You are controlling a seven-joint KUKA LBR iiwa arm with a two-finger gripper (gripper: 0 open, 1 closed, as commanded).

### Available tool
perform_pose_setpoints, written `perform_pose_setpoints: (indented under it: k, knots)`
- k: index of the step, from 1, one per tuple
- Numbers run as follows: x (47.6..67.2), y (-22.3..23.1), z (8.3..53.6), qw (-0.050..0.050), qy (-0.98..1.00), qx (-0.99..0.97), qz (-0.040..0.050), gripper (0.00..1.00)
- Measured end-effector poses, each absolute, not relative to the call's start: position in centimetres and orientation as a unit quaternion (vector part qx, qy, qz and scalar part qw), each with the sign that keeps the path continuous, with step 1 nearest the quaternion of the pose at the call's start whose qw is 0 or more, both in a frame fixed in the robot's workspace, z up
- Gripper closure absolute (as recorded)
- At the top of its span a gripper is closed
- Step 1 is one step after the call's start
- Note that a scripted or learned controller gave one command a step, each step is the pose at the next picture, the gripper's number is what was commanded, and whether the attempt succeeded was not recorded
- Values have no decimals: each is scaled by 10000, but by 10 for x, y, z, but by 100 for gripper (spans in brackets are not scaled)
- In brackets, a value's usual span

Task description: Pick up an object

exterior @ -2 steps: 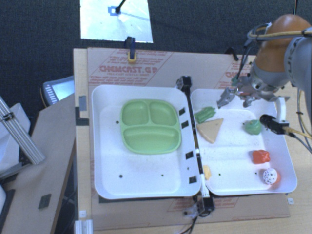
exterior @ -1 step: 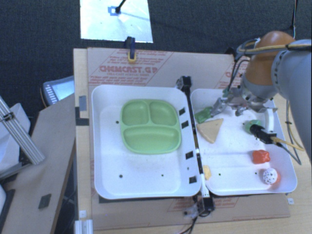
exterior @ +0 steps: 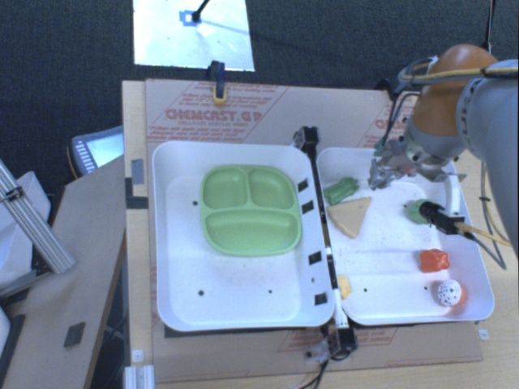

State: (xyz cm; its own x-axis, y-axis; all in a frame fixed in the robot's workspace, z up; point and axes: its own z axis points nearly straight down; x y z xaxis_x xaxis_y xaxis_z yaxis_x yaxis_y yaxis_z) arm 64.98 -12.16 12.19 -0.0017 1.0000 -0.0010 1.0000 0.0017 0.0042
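I can't tell my end effector's (exterior: 381, 177) finger state above the right bin (exterior: 478, 298); descending, it may clip the green piece (exterior: 340, 190) beside it and push it away.

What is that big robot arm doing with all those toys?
The robot arm's gripper hangs low over the right bin, near the back, close to a green toy and a yellowish wedge. It has not picked anything up yet. A red piece and a white spotted ball lie nearer the front. The left bin holds a green divided plate.
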Motion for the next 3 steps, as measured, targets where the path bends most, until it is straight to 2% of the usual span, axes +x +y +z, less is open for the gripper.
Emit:
perform_pose_setpoints:
  k: [1,3]
  knots:
    - [646,-121,168,24,7074,7068,18,100]
    - [651,-122,262,32,7086,7056,22,100]
